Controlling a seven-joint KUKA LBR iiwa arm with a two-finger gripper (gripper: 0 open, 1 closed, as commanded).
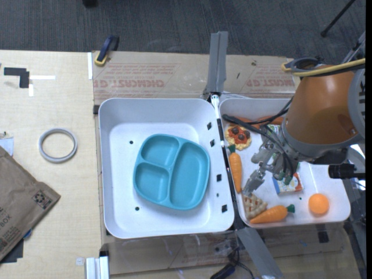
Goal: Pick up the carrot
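The counter [52, 97] carries two white bins side by side. The left bin [116, 127] holds a blue three-part plate [172, 171], set near its middle and bare of food. The right bin [340, 211] holds the toys, with the arm [322, 112] over its back half.

There are two carrot-like pieces here. One carrot [235, 170] lies along the right bin's left wall, lengthwise, apart from the rest. A second carrot [271, 214] with a green top lies by the front edge, touching a waffle piece [254, 203]. A small pizza [238, 135] sits near the back left corner, an orange ball [318, 204] near the front right, and a small carton [289, 183] near the middle.

The tool [258, 176] hangs between the two carrots, holding nothing; how wide it stands I cannot tell.

Either carrot looks like light, stiff, smooth plastic, likely to slip. I would grip across the thick middle.
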